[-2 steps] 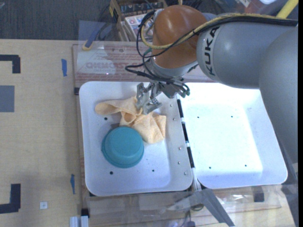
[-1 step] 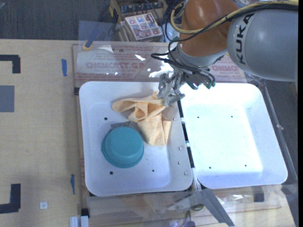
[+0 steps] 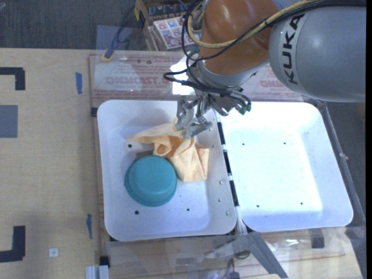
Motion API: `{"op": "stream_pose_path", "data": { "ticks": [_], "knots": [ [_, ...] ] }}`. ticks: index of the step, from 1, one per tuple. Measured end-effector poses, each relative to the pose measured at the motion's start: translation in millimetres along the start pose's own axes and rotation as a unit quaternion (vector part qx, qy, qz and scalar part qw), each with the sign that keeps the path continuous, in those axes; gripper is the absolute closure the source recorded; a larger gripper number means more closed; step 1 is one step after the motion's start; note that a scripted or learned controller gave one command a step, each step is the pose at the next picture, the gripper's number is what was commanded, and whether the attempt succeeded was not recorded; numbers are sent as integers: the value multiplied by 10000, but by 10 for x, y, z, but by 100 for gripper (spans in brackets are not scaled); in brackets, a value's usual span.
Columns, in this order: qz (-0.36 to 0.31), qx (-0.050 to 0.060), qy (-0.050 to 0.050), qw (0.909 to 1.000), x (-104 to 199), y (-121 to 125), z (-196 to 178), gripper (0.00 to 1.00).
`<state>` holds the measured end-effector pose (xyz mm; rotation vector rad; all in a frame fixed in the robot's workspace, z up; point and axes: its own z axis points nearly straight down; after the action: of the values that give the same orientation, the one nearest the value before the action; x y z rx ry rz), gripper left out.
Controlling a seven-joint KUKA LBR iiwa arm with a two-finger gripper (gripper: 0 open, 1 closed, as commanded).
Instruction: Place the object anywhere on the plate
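Hand [image 3: 192, 122]: metal, two-fingered, hanging below the grey arm [image 3: 325, 39] with its orange band [image 3: 238, 25], over the upper right part of the left shallow white bin [image 3: 113, 214]. Fingertips down at the top edge of a crumpled yellow-orange cloth [image 3: 183, 150], touching or nearly touching the raised fold there. Fingers slightly apart, with a bit of cloth seemingly between the tips; cannot tell for certain whether clamped on the fabric or merely resting against it. Black cables [image 3: 200, 22] looping over the orange band and down to the wrist.

Cloth lying in the left bin, spread from a pointed flap at the left toward a thicker bunched mass at the right, near the bin's right wall. Just below and left of the cloth, touching its lower edge: a round teal plastic plate or shallow bowl [image 3: 151, 181], seen from above, resting on the bin floor in the lower left half. Cloth beside the teal dish, not on it, apart from a possible slight overlap at the rim. A small dark sliver [image 3: 143, 154] visible between cloth and dish, too small to identify.

Right shallow white bin [image 3: 325, 214] alongside, sharing the central divide, with only small dark dots on its floor.

Both bins on a pale wooden worktop [image 3: 46, 173], marked with black corner brackets and strips of blue tape [image 3: 78, 83]. Behind the bins, a clear panel with red lettering [image 3: 133, 80], and boxes on the floor beyond.
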<state>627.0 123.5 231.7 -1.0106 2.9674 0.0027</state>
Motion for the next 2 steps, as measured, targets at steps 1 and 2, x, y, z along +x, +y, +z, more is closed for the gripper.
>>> {"op": "stream_pose_path", "data": {
  "ticks": [1,2],
  "knots": [
    [658,6,-22,9978,-466,-66,-137,100],
    [39,3,-18,10000,-767,331,-36,100]
  ]
}}
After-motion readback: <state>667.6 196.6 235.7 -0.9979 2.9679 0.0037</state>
